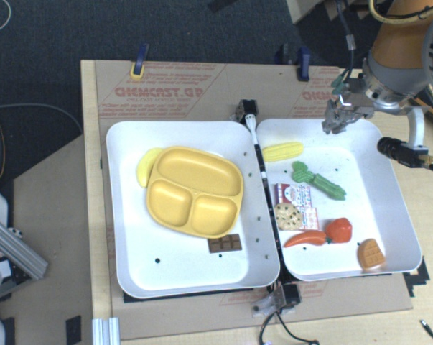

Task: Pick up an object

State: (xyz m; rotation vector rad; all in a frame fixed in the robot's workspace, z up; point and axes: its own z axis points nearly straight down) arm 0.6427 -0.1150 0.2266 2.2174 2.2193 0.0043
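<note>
Corn cob (282,151) near bin's far edge

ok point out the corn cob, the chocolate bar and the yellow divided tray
corn cob (282,151), camera view, middle of the cob, right bin.
chocolate bar (225,244), camera view, centre of the brown bar, left bin.
yellow divided tray (194,190), camera view, ridge where its compartments meet, left bin.

Both bins (123,192) were white. The divided tray (194,191) was mustard yellow, with a paler yellow piece (146,165) beside it and a dark brown chocolate bar (225,244). The corn (282,151) was yellow, the pickle-like toy (318,180) green, the pepper (304,239) red-orange, the tomato (339,229) red, and the waffle piece (371,254) orange-brown.
</note>
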